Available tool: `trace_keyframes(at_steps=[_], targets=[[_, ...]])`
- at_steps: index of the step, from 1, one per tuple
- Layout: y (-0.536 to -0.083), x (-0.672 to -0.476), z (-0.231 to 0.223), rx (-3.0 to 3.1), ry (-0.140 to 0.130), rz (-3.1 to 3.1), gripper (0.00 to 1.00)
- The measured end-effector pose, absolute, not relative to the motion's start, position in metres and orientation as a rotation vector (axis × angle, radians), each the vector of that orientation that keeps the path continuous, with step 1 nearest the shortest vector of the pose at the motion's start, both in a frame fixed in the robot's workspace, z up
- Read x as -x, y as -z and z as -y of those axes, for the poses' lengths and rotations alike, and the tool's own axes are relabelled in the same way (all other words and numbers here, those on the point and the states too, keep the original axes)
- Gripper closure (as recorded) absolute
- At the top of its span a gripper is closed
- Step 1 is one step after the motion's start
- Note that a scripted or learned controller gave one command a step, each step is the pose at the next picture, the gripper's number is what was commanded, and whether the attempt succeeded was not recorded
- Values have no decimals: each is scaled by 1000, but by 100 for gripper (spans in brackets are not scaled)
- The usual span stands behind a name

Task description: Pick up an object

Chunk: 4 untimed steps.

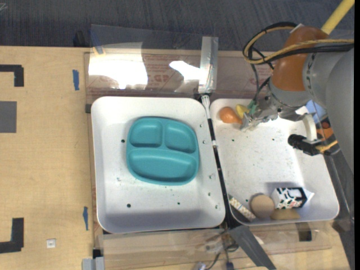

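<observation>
Two shallow white bins sit before you; the left bin (107, 207) bears a teal divided plastic tray (163, 151). In the right bin's (270, 167) far corner, the gripper (251, 118) hovers beside a small round orange ball (227, 115), its grip unreadable.

My gripper (251, 118) is too small and blurred for me to tell how it stands, and it hides part of a yellow thing (241, 111) beside the orange ball (227, 115). My arm (326, 66) runs off the right edge. A black-and-white packet (292, 196) covers part of something tan (286, 214).
</observation>
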<state>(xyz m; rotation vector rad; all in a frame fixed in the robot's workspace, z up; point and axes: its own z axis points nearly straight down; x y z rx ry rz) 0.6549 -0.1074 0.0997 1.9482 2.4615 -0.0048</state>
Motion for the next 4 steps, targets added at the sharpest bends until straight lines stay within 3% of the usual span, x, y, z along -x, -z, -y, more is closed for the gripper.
trace_keyframes(at_steps=[1, 2, 3, 4], targets=[[-187, -621, 80, -2298, -6, -2135, 100], [-185, -620, 80, -2301, 0, -2137, 0], [-110, -622, 96, -2334, -23, -2078, 0], [-86, -667, 135, -2330, -2, -2103, 0]])
